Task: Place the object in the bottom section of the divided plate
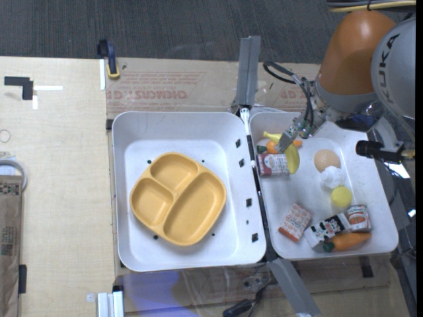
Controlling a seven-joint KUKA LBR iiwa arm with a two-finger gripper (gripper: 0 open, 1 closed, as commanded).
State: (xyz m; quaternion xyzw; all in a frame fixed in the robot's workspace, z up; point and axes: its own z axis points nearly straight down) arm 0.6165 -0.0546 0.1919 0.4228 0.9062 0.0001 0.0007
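The yellow divided plate [178,198] lies in the left white bin [125,177]. It has two smaller sections on its upper left side and one long section on its lower right side; all three are bare. My gripper [289,140] hangs over the upper left part of the right bin [377,177]. It sits just above a yellow banana [292,158] and a red and white can [273,164] lying on its side. A small orange piece [298,142] shows beside the gripper's tip.
The right bin also holds a beige egg [326,159], a white crumpled thing [332,177], a yellow ball [341,195], a small tin [357,217], a carrot [348,241], a cow-patterned carton [327,228] and an orange packet [295,221].
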